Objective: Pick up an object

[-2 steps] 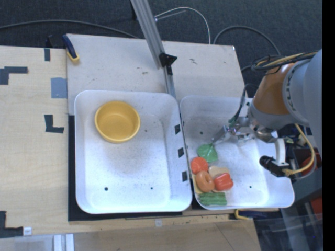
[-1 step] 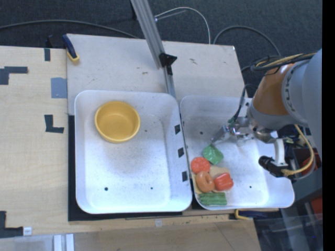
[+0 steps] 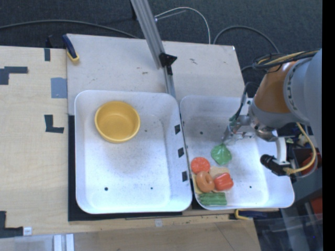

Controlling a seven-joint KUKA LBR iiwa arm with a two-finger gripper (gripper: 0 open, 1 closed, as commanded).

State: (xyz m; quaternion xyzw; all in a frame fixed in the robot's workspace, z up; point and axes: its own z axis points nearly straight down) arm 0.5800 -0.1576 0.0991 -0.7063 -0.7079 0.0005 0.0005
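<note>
Camera view has the gripper low in the right bin, jaws just above a green leafy toy; their opening cannot be told.

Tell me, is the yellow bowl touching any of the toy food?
Apart. The camera view shows the yellow bowl alone in the left bin, while the toy food sits in the right bin.
</note>
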